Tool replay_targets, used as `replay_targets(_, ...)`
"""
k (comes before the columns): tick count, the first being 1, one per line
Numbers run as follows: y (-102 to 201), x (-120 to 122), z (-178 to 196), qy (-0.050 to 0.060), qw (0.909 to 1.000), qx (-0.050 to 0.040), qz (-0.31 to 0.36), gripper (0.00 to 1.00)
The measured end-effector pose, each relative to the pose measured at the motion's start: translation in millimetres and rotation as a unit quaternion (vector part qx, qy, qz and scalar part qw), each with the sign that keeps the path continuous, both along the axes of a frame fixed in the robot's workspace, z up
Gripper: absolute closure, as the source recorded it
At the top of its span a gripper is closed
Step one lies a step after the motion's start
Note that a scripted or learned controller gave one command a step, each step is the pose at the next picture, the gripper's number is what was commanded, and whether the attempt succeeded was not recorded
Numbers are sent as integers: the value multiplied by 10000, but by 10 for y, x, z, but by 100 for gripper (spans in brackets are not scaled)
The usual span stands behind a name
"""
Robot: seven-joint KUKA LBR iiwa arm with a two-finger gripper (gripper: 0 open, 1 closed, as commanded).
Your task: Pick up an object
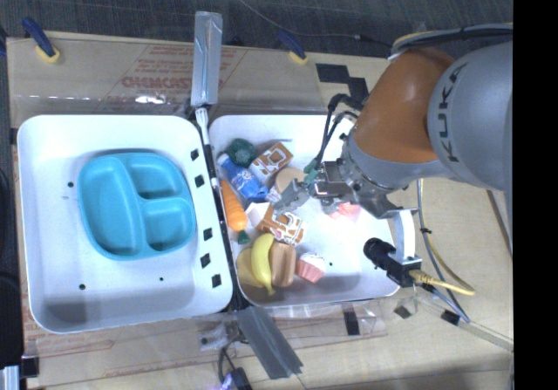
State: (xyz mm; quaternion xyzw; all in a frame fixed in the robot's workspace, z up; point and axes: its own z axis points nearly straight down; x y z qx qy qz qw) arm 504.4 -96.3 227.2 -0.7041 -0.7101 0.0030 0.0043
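The gripper (292, 196) is low in the right bin (384, 288), among the toy food beside a patterned box (283, 227). Finger state: cannot tell. No object is seen held or lifted. Judged status: grasp and lift remain.

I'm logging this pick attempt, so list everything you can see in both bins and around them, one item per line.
Divided tray: one, blue, left bin.
Left bin: one, white.
Right bin: one, white.
Banana: one, yellow, right bin near front.
Carrot: one, orange, right bin's left edge.
Cupcake: one, pink, beside the banana.
Printed boxes: two, brown and white, mid-pile.
Green item: one, dark green, pile's far end.
Clamps: two, blue and yellow, bench's far edge.
Arm: one, grey and orange, from right.
Gripper: one, over the pile.
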Motion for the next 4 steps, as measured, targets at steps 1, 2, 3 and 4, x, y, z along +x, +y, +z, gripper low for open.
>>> replay_targets(1, 240, -270, 624, -20, 9973, -18, -737, 0)
replay_targets(2, 551, 11, -420, 31, 10000, -8, -79, 0)
replay_targets(3, 27, 378, -773, 7, 9999, -7, 137, 0)
replay_targets(4, -107, 272, -1365, -39, 9993, -36, 378, 0)
